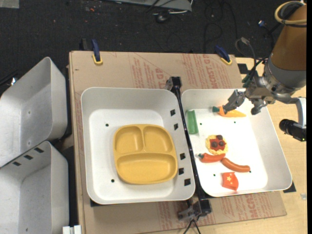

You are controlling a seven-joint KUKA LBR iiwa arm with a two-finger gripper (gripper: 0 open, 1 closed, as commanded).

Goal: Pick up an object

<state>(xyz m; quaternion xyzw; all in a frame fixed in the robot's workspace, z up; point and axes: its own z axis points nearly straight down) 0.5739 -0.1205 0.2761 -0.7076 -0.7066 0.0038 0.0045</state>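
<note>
While nothing is lifted yet, the picking job looks barely begun. Nearest in the right bin [275,145] lie a red pepper piece [230,181], a sausage [236,166], a red chili [211,157] and a small pizza [217,143], all loose on the floor with bare room around them. A green block [191,121] rests just beside the wall shared with the left bin [92,145], which holds a yellow tray [145,153]. Farthest back, the hand [246,101] hangs with its fingers apart, one tip close to the orange carrot [232,113], not clamped on it. That carrot lies near the back wall, so closing room there is tight. The table [131,67] beyond is bare board.
</note>
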